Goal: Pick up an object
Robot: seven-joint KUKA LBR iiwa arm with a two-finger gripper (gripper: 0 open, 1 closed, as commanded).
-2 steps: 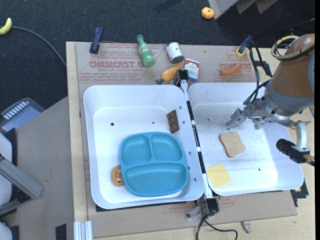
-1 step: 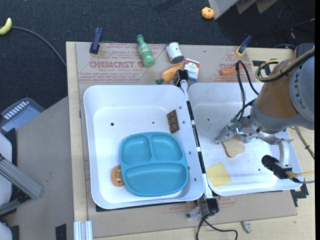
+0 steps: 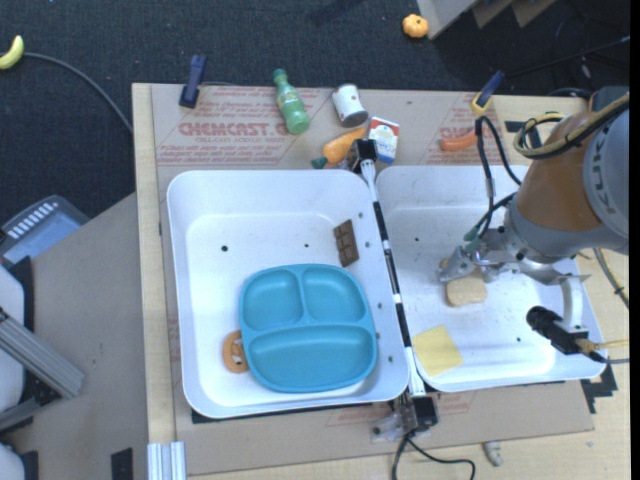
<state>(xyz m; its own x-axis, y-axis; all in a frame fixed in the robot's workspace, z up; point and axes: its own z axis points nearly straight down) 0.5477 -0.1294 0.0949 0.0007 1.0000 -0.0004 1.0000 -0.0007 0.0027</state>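
Nearest you, the yellow square (image 3: 437, 350) lies at six o'clock in the right bin (image 3: 500, 373). Look above it: the gripper (image 3: 462, 268) sits low over the bin floor, and the tan bread-like piece (image 3: 465, 292) lies just beneath it, touching or almost touching the tips. You cannot tell how far the tips are spread. At nine o'clock, the left bin (image 3: 200, 268) carries a blue divided plate (image 3: 305, 326).

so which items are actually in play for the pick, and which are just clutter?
In play: gripper, down over the tan bread-like piece; yellow slice, same right bin.

Lying about: blue divided plate, brown chocolate bar, pretzel in the left bin; green bottle, can behind the bins.
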